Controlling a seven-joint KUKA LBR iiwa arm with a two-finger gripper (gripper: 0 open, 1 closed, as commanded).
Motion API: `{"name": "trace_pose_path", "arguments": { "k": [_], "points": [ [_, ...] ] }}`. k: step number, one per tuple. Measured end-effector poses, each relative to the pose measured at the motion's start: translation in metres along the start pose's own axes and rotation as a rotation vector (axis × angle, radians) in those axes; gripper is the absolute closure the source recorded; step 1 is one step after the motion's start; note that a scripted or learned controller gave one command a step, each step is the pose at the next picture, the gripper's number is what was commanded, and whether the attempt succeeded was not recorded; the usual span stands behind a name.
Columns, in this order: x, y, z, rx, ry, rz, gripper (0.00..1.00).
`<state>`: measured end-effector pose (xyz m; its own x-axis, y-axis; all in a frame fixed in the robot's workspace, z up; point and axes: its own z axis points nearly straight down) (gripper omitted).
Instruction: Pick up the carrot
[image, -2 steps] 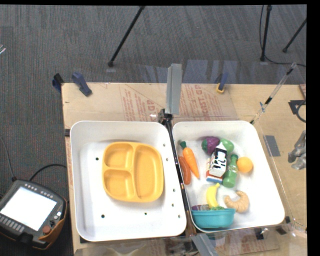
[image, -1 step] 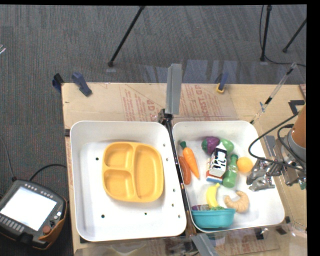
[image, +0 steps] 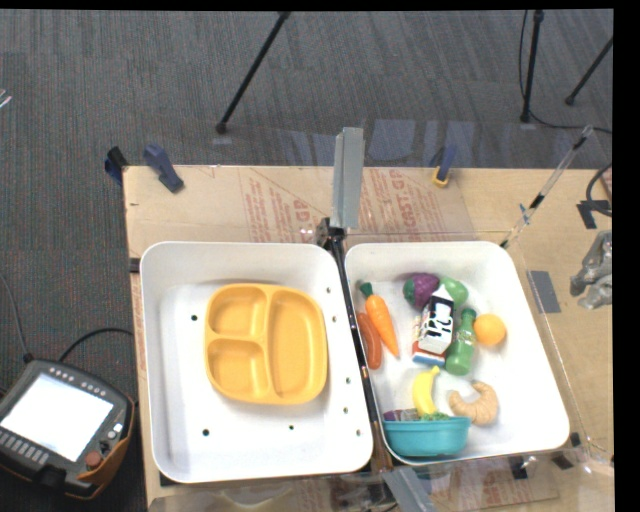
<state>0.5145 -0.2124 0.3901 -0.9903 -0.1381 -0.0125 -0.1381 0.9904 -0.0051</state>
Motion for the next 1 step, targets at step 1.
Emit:
{"name": "trace_pose_path", "arguments": {
  "k": [1],
  "points": [
    [-0.035,-0.0015,0.1714,-0.015,0.028,0.121,1.0]
  ]
}}
